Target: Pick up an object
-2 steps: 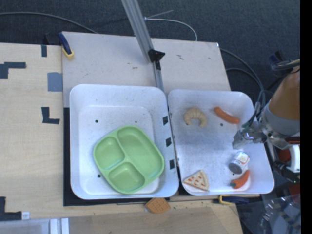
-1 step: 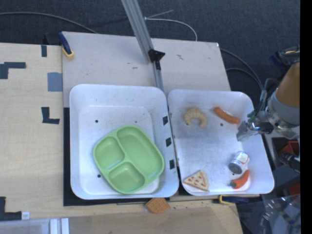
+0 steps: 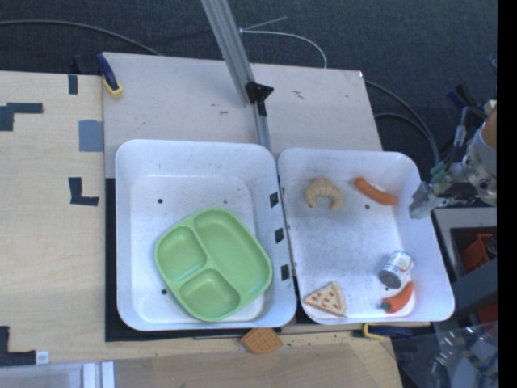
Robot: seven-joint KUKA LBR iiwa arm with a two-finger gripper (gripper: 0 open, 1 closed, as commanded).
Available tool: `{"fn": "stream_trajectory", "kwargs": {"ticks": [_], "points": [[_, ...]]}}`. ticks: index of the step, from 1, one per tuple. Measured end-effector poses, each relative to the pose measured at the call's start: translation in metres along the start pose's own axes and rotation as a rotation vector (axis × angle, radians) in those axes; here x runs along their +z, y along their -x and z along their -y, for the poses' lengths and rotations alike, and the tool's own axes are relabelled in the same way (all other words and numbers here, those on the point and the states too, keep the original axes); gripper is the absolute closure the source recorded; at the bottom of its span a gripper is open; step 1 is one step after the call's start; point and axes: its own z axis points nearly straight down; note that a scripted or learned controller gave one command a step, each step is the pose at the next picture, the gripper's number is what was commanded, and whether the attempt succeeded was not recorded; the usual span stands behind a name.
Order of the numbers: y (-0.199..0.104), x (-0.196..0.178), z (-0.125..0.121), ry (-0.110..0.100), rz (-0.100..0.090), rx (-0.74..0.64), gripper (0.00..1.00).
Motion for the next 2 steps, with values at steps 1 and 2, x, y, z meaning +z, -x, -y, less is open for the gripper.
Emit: {"fn": "stream_trajectory", "kwargs": {"ticks": [1, 2], "points": [[0.000, -0.018, -0.001, -0.005, -0.002, 0.000, 1.00], [-0.052, -0.006, -0.032, -0.007, -0.004, -0.005, 1.00]]}}
